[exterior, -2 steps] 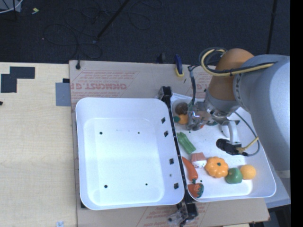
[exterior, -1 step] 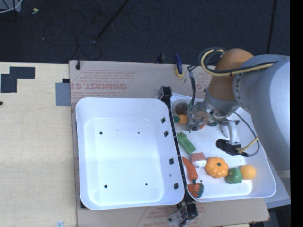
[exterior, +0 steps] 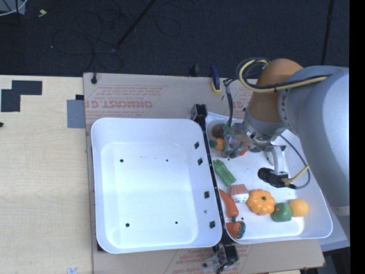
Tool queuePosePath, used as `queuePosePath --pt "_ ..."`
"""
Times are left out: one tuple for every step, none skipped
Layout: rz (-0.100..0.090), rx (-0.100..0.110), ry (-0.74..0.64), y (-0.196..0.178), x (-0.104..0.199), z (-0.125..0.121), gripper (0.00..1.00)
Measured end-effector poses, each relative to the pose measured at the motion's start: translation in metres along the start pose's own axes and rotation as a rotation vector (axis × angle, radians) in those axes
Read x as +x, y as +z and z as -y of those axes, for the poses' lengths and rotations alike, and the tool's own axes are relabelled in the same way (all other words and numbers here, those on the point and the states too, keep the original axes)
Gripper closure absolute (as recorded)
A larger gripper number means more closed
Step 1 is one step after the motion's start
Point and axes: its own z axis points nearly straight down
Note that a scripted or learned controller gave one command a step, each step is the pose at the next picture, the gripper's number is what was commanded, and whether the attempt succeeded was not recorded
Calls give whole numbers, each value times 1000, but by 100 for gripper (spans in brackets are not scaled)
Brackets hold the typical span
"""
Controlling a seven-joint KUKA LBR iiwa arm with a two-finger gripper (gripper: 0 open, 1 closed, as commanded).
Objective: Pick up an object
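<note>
My gripper (exterior: 233, 145) is down in the far left corner of the right bin (exterior: 316, 230). Close around it lie a brown round piece (exterior: 218, 131), a small orange piece (exterior: 219, 144) and a reddish bit (exterior: 243, 150); whether it touches any of them I cannot tell. Nearer the front lie a green cucumber-like piece (exterior: 224, 172), a red and white cube (exterior: 239, 193), an orange pumpkin (exterior: 260, 202), a green pepper (exterior: 281, 212), a yellow-orange fruit (exterior: 298, 208), a long red-orange piece (exterior: 229, 204) and a red and green piece (exterior: 236, 228).
The left bin (exterior: 105, 153) adjoins the right one, joined by a black clamp strip (exterior: 208, 176). The grey arm (exterior: 319, 124) covers the right bin's far right side. A black cable fitting (exterior: 272, 177) hangs over the bin's middle.
</note>
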Motion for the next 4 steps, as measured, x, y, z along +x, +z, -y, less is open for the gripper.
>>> queuePosePath --pt "-3 1 6 -53 1 57 100" --pt "-2 -2 3 3 2 82 100" --pt "-1 -16 -3 -106 31 1 100" --pt "-2 1 10 6 -84 33 100"
